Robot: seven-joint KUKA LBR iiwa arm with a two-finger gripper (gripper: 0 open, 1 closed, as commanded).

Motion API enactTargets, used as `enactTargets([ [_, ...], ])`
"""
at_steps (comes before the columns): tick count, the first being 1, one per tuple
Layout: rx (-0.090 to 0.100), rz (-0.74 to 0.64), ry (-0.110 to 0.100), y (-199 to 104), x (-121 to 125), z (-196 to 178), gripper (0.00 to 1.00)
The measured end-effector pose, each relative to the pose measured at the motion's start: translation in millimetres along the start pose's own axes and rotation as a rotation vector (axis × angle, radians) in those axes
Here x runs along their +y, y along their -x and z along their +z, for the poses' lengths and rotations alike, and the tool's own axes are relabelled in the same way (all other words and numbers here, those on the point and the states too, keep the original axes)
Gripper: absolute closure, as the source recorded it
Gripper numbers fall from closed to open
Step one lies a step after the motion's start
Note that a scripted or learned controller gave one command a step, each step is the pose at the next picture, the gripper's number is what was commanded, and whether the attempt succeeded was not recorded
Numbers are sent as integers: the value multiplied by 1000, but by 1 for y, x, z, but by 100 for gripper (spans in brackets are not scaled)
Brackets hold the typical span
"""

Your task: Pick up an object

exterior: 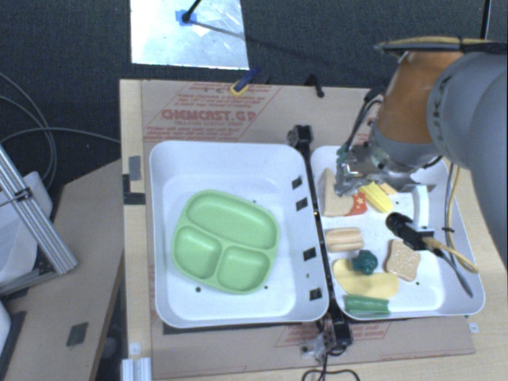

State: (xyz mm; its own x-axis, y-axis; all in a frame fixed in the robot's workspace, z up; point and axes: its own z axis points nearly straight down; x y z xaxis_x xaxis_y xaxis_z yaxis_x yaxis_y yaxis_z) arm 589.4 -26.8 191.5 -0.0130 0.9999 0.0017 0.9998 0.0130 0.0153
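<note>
The tan slice (332,195) lies at the right bin's (444,296) upper-left edge, under the gripper (347,182) — whether its fingers are wide or narrow I cannot tell. The yellow corn (376,198) and a red piece (358,205) crowd just beside it, so a closing grasp may nudge them or slip off the flat slice.

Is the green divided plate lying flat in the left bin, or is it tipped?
Flat: the green divided plate rests hollows up on the left bin's floor.
</note>
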Motion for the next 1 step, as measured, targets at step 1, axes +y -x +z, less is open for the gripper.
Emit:
enactTargets([
  [1,1,10,-20,-25,-91,3,100],
])
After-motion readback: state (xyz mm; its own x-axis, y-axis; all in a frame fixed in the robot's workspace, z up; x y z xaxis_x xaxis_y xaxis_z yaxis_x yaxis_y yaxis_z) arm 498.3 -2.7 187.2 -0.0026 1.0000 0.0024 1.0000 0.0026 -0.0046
